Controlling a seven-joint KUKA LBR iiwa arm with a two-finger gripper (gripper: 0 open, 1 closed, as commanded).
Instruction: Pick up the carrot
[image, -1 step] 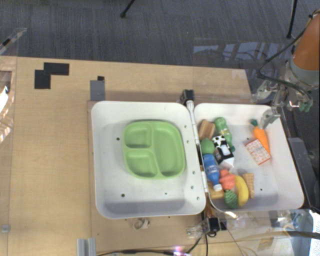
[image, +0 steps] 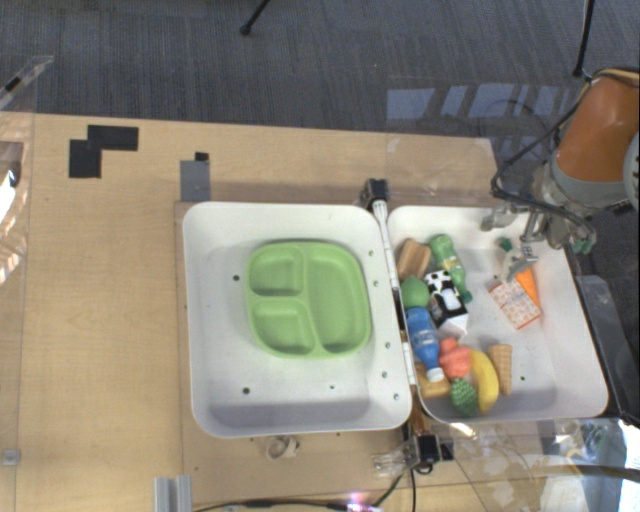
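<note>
The gripper hangs over the right bin's far right corner, its fingers closed around one orange carrot. One green divided plate lies in the left bin.

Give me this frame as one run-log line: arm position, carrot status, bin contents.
gripper: over right bin's far end | carrot: just beneath gripper, grasp unclear | toy food heap: right bin's left side | green tray: left bin
</note>
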